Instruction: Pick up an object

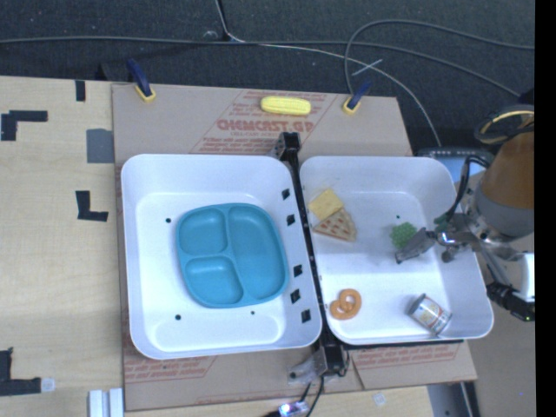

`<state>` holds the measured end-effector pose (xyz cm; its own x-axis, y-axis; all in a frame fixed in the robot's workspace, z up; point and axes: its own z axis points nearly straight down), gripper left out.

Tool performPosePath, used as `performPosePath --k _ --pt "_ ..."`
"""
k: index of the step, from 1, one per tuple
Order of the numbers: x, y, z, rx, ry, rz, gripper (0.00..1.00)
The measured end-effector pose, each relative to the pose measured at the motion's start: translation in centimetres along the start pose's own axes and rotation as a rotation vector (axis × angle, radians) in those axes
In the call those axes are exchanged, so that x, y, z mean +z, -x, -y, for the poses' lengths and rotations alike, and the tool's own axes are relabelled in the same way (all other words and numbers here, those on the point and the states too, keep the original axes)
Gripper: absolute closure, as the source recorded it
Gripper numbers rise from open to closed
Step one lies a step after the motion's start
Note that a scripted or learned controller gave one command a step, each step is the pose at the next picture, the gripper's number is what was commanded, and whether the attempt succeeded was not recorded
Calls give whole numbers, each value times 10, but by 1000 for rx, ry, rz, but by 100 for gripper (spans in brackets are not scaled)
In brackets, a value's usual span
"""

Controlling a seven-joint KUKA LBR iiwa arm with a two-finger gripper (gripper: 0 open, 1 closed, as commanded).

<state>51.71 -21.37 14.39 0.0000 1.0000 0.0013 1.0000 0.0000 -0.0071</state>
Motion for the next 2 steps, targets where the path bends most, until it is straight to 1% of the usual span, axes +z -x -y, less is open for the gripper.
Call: performPosePath --k 1,2 --pt "54 -1 1 -1 2 1 0" --pt "41 -1 0 -2 5 1 100"
